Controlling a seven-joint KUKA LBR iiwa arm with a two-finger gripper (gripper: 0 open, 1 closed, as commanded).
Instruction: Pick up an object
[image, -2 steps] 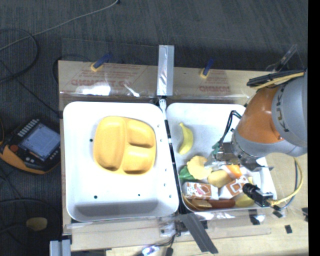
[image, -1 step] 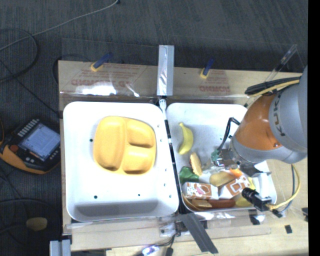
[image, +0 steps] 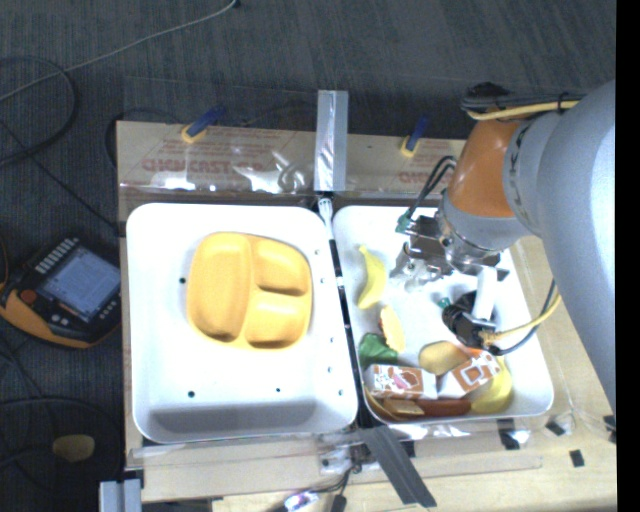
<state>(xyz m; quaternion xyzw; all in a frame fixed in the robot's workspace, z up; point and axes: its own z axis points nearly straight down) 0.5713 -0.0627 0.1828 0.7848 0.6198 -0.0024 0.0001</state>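
Looming at the right, the grey arm (image: 585, 190) with its glossy orange band (image: 482, 180) reaches over the right bin (image: 540, 395), a shallow white tray with rounded corners. Its gripper (image: 432, 262) hangs low at that bin's twelve o'clock area, amid metal brackets and cables; whether it is released or clenched cannot be told, and nothing shows in its grasp. Just toward nine o'clock of it lies a smooth, curved yellow banana (image: 371, 276). Toward six o'clock the bin's near end is crowded: a pale yellow wedge (image: 392, 329) beside a green piece (image: 376, 349), a rounded tan potato-like lump (image: 442, 354), and flat orange-and-white printed cartons (image: 400, 381) touching one another. At nine o'clock, the left bin (image: 160, 400) carries a moulded yellow plastic tray (image: 248, 290) with three compartments.
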